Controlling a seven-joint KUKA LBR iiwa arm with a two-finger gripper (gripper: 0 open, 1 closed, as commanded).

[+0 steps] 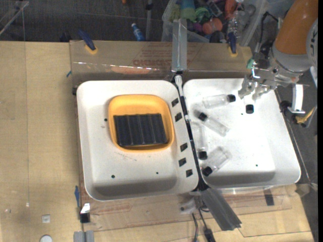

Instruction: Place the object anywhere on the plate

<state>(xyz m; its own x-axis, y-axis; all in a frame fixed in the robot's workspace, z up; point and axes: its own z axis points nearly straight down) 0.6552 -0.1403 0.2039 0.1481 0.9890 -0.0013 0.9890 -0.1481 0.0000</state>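
Camera view, from above at a slant: we saw the gripper point(254, 87) over the far right corner of the right bin point(262, 160), and we could not tell from that angle how it was set. The arm point(299, 29) rose out of the top right of the frame. 3 clear bottles with dark caps lay in that bin: 1 point(218, 101) near the gripper, 1 point(212, 123) at mid-bin, 1 point(216, 160) toward the near edge. The orange plate point(140, 106) sat in the left bin point(96, 135) with a dark ribbed slab point(140, 128) on it. To do this well, we judged the nearest bottle the best pick, taken across its body. The bottles' clear walls blurred into the white floor.
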